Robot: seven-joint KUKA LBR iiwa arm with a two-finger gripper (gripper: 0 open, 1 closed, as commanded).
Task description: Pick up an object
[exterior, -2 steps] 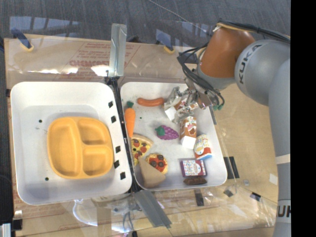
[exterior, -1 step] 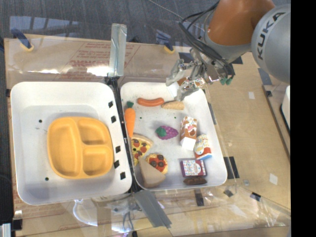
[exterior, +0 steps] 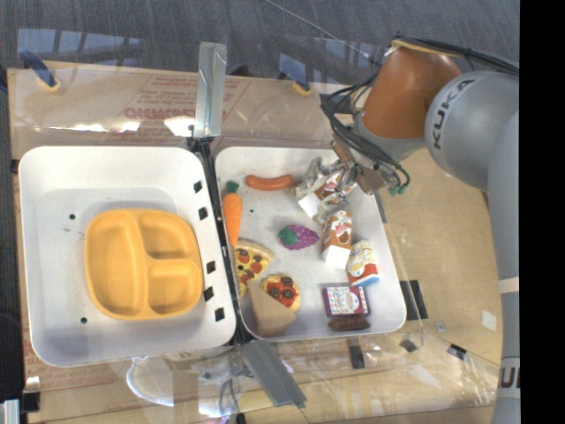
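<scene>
Over the right white bin's (exterior: 388, 263) far side, the gripper (exterior: 328, 184) hovers, finger state indiscernible; the small carton (exterior: 336, 237) beneath looks light, stiff, graspable across its sides.

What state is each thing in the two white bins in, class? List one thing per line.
Yellow plastic divided tray: flat in the left white bin.
Orange toy carrot: lying along the right white bin's left wall.
Toy sausage: lying flat.
Purple toy grapes: lying loose.
Small milk carton: tipped over.
Gripper: low over the right bin's far side.
</scene>
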